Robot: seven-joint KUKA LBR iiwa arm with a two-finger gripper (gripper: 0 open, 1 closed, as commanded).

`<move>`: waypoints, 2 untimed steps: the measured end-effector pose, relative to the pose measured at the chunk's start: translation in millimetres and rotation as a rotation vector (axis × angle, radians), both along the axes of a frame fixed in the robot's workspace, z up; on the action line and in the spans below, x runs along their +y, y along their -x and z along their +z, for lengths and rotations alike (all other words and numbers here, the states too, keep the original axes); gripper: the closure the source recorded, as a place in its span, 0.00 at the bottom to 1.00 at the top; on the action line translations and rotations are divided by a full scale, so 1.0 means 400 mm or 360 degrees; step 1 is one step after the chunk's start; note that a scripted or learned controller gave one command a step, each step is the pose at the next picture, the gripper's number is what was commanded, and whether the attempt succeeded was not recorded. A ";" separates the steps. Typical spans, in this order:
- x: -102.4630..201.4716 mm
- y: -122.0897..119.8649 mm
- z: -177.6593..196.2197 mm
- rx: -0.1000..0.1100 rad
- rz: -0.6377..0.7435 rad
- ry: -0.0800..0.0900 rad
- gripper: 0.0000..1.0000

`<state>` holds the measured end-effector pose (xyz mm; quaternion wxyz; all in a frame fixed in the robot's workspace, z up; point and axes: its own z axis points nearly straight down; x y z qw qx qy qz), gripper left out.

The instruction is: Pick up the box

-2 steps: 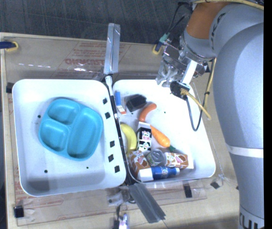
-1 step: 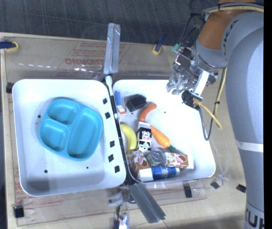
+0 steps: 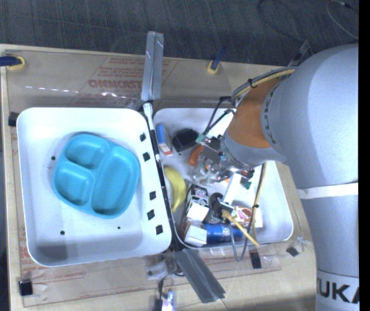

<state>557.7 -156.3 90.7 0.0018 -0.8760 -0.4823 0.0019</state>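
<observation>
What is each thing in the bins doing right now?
Blue tray: lying flat in the left bin, right side up.
Banana: lying by the right bin's left wall.
Hand: down low over the clutter in the right bin.
Blue can: lying on its side.
White box: resting near the front edge.

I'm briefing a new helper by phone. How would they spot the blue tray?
Look at the left white bin, across the divider from the cluttered bin under the arm. The blue tray lies alone near its middle. It is bright blue, rounded, and split into compartments.
</observation>
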 end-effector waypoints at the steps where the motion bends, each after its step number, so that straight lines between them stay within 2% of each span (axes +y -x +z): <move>1: 0.089 0.113 0.254 -0.0003 -0.0006 -0.0001 1.00; 2: 0.087 0.114 0.253 -0.0004 -0.0009 0.0001 0.00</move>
